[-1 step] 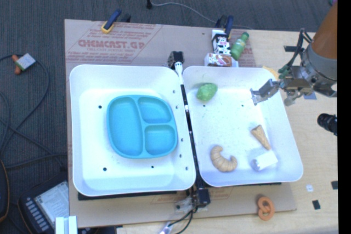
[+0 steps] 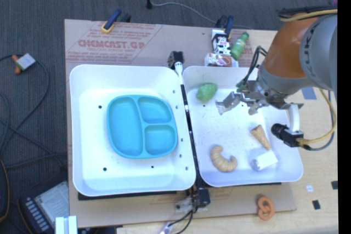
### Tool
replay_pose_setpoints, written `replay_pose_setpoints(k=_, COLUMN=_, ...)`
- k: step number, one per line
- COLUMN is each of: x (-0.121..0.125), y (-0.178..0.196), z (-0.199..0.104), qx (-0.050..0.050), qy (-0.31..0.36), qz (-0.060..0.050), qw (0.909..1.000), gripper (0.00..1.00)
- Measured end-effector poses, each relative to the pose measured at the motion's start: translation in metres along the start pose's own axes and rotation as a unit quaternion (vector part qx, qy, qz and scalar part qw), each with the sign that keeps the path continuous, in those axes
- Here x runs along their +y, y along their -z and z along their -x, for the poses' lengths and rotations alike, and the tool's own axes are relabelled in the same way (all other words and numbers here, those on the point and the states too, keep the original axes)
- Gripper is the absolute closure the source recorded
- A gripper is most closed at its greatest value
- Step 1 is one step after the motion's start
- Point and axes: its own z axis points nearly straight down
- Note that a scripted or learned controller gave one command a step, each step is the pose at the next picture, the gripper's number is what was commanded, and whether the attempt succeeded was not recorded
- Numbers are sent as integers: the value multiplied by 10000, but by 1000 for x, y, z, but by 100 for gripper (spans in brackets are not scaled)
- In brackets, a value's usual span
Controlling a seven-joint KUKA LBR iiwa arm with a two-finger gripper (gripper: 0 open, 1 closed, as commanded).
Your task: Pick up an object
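My gripper [image 2: 239,105] hangs over the upper middle of the right bin [image 2: 241,179], open, with nothing between its fingers [image 2: 225,102]. A green lumpy object [image 2: 207,91] lies just left of it, near the bin's top left corner. An orange cone [image 2: 261,136] rests below and to the right of the gripper. Lower in the bin sit a tan croissant [image 2: 224,159] and a small white block [image 2: 264,161].
The left bin [image 2: 88,90] bears a blue divided plate [image 2: 143,125]. A green bottle [image 2: 238,46] and a small box [image 2: 220,57] stand behind the right bin. An orange ring [image 2: 265,207] lies on the board in front. The arm's orange band [image 2: 288,52] looms at right.
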Motion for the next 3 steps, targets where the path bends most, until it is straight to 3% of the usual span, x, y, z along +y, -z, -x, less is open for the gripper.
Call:
replay_pose_setpoints(k=1, x=-49, y=-69, z=-25, qx=-8, qy=-11, qz=51, qw=10000, gripper=0)
replay_pose_setpoints(k=2, x=-85, y=-69, z=-29, qx=-24, qy=-11, qz=88, qw=10000, gripper=0)
replay_pose_setpoints(k=3, x=-85, y=-59, z=-28, qx=-34, qy=-20, qz=99, qw=9999, gripper=100)
